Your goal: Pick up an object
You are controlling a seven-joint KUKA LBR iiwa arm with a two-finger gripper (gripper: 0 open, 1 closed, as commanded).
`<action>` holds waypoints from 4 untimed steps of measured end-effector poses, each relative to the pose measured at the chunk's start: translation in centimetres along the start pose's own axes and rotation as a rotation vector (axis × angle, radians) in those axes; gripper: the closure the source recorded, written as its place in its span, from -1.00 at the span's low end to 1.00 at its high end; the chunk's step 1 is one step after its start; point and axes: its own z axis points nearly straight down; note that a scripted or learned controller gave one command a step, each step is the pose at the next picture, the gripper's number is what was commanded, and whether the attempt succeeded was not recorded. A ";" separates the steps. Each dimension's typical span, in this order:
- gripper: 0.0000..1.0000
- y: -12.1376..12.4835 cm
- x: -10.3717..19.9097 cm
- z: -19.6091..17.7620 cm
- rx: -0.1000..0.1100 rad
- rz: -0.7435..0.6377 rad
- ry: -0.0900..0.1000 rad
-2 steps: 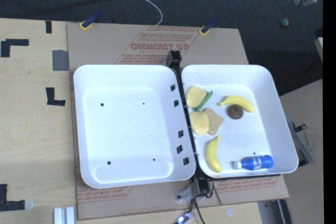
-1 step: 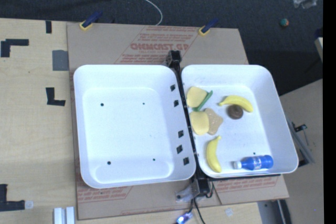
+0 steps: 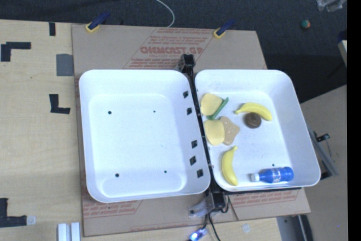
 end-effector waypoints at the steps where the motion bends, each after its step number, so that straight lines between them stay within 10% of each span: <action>1: 1.00 2.6 -5.2 0.1 0.000 0.003 -0.002; 4: 1.00 1.8 -5.2 0.0 0.000 -0.001 -0.001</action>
